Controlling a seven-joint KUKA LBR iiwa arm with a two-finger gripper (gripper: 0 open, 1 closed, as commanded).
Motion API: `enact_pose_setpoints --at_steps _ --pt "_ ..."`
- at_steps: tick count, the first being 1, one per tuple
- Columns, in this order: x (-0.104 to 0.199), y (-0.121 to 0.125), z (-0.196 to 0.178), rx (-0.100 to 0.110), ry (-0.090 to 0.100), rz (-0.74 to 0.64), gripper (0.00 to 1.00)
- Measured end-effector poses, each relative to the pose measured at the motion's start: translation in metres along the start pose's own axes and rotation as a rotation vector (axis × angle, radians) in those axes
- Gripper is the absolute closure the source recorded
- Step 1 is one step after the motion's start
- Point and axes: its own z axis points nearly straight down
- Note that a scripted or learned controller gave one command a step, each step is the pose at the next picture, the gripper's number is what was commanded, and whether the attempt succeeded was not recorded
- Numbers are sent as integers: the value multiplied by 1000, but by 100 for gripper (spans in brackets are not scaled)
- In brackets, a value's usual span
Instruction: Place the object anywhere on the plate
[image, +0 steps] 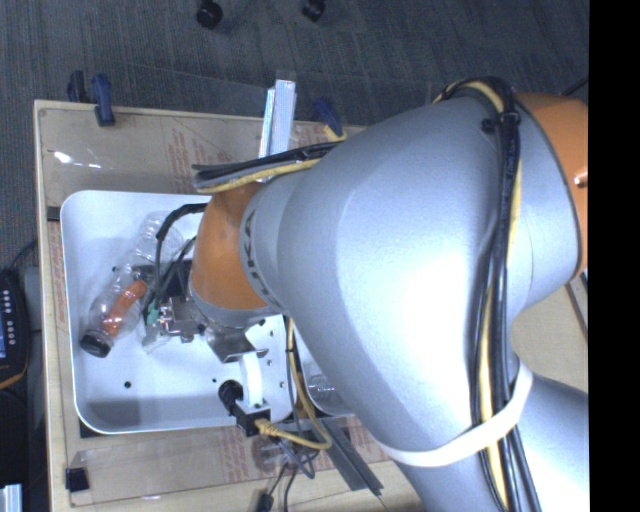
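Note:
A clear plastic bottle (118, 300) with an orange label and a black cap lies tilted at the left side of the left white bin (90, 400). The arm reaches over the bin from the right, its orange band (225, 255) above the wrist. My gripper (160, 318) hangs just to the right of the bottle, close to its side. The wrist and cables hide the fingers. The big grey arm covers the right bin.
Crumpled clear plastic (155, 235) lies above the bottle near the bin's far wall. Black clamps (88, 88) sit on the bench's far left edge. A loose yellow cable (290, 430) hangs by the bin's near right corner.

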Motion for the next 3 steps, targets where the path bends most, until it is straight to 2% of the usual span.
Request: enact_pose_setpoints --at_steps 3 --pt "0 0 0 0 0 0 0"
